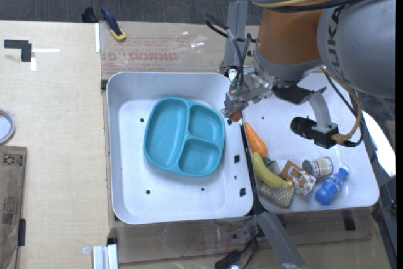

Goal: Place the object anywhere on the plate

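Observation:
A light-blue plate (184, 136) with three compartments lies in the left bin (126, 192), holding nothing. My gripper (234, 105) hangs over the divider between the two bins, just past the plate's upper right rim. An orange carrot (255, 138) lies in the right bin directly below the gripper, its upper tip close to it. I cannot make out whether anything sits in the gripper. The grey arm with its orange band (296, 16) covers the far part of the right bin.
The right bin (359, 195) also holds a banana (267, 172), a small patterned box (297, 176), a can (318, 166), a blue bottle (330, 188) and a mesh-textured item (280, 194). A black cylinder (308, 127) juts out beside the wrist. Cables trail off the arm.

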Action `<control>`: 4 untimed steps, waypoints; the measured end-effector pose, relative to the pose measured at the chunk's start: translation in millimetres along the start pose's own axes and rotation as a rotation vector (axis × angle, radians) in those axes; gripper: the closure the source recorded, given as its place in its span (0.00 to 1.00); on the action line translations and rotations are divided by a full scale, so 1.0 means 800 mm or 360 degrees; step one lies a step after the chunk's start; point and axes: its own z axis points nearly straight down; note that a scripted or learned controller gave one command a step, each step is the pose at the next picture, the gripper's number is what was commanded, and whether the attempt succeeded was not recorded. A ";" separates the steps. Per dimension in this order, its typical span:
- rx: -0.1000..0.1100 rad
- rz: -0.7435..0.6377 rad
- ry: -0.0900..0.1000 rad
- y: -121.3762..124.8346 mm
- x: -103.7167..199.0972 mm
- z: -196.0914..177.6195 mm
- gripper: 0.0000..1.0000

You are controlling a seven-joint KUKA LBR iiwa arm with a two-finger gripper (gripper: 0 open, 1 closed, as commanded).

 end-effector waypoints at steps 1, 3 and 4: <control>-0.0001 -0.0010 0.0000 -0.040 -0.029 -0.023 1.00; 0.0001 -0.0007 -0.0001 -0.040 -0.030 -0.033 1.00; 0.0002 -0.0071 0.0000 -0.069 0.071 0.041 1.00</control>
